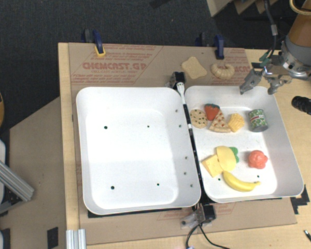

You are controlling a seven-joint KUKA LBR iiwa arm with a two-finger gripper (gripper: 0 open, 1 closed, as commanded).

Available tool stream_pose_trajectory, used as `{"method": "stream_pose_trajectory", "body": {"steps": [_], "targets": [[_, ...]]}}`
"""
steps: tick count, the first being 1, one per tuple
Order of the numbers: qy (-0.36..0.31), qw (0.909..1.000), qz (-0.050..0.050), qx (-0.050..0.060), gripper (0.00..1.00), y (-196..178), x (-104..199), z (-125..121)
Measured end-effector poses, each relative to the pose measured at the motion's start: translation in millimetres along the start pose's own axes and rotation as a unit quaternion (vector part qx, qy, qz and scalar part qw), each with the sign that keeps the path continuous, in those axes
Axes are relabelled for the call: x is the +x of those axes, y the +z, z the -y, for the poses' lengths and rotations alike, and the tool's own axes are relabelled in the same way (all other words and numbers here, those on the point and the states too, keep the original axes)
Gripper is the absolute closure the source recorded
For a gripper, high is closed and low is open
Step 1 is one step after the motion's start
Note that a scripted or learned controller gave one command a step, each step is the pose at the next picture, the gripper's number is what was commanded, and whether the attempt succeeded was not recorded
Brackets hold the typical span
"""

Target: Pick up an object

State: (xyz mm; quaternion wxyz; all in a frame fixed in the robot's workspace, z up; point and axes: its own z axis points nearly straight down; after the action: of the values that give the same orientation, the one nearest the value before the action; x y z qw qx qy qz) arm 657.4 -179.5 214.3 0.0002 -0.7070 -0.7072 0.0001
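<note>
My gripper (pixel 260 88) hangs open above the far edge of the right bin (pixel 285 154), with nothing between its two fingers. Below it in that bin lie a green can (pixel 257 120), a yellow corn piece (pixel 236 122), a pizza slice (pixel 220 123), a strawberry (pixel 212 111) and a cookie (pixel 198 118). Nearer the front lie a red tomato (pixel 257 159), a banana (pixel 239 182), a yellow pepper (pixel 226 156) and a cheese wedge (pixel 212 166).
The left bin (pixel 93 108) sits beside the right one. Behind the bins on the brown board lie a bread slice (pixel 194 68) and a small doughnut-like toy (pixel 222 70). Two clamps (pixel 99 47) hold the board's far edge.
</note>
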Motion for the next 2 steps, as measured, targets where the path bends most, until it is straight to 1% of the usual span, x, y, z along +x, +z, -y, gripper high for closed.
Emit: {"method": "stream_pose_trajectory", "body": {"steps": [1,2], "targets": [[0.001,0.9999,-0.010,0.007,0.00,135,-36,-8],[-0.002,1.0000,-0.001,0.001,1.00,120,-38,-10]]}}
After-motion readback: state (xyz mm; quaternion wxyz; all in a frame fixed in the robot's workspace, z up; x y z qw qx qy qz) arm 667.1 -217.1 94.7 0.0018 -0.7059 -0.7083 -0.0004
